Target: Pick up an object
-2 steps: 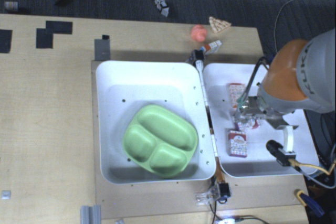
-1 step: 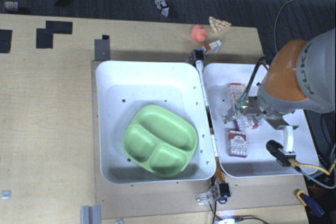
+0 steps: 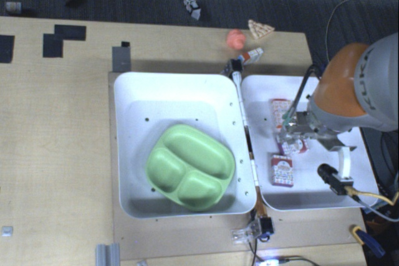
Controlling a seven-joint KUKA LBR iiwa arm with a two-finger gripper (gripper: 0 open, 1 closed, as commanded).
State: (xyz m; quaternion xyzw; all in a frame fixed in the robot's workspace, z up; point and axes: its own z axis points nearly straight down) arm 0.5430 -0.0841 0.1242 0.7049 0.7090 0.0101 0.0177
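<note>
The end effector (image 3: 292,129) hangs low inside the right bin (image 3: 312,199), at about mid-height of that bin and toward its left half, with the grey arm and its orange band (image 3: 340,87) reaching in from the right. Directly beneath and just below it lies a red-and-white packet (image 3: 292,146), partly covered by the tool, so whether the two are touching cannot be told — nor can it be told whether the end effector is released or clenched, since its tips are lost against the clutter. A second small red box (image 3: 282,171) lies a little further toward the near rim, its long axis running roughly toward the viewer, just beside the first packet and apart from the tool. A third flat red-and-white packet (image 3: 280,110) sits just behind the end effector, toward the far side. The nearest candidate, by my judgement, is the packet underneath, calling for little more than a straight descent. The left bin (image 3: 124,134) holds a green divided tray (image 3: 190,165), tilted across its floor, well apart from the arm. On the worktop beyond the bins lie an orange ball (image 3: 235,39) and a few small scraps.
</note>
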